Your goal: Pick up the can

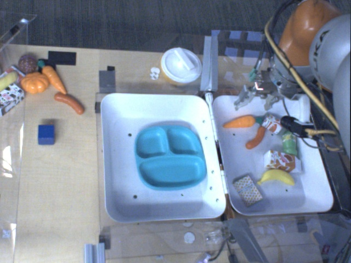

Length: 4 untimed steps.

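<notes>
The grey arm [323, 43] reaches in from the upper right of the frame, its gripper [258, 96] hanging fingers spread over the right bin's [318, 201] upper edge. The can [289, 144] lies at right-centre, apart.

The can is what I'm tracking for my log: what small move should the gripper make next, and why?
Probably shift toward the bin's right side and lower: the gripper hovers near the right bin's far edge, above the carrot, while the can lies apart, ungrasped.
</notes>
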Motion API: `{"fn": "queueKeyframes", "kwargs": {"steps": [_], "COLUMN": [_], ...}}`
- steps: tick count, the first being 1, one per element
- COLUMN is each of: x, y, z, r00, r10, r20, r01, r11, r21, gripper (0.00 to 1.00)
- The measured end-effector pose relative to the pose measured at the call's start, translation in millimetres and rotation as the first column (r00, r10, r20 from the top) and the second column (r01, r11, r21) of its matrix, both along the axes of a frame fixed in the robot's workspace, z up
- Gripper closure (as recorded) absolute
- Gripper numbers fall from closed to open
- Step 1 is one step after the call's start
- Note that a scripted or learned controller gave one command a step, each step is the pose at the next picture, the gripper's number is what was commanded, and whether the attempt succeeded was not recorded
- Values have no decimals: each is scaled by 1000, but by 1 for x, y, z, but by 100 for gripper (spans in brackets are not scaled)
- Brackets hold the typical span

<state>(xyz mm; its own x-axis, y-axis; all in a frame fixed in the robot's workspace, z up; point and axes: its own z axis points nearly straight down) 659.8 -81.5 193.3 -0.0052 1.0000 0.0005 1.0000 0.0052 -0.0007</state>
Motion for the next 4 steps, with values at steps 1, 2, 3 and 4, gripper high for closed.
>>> {"fn": "queueKeyframes", "kwargs": {"steps": [1,2,3,4], "x": [10,-11,13,16], "y": [-62,-96,-113,-114], "z": [6,-71,-96,-95], "r00": [1000,995,995,995], "r10": [-29,-104,-96,-94], "r20": [7,1,22,15], "r01": [29,104,96,94], "r11": [1000,995,995,996], "r21": [-2,-1,2,5], "gripper": [0,0,0,0]}}
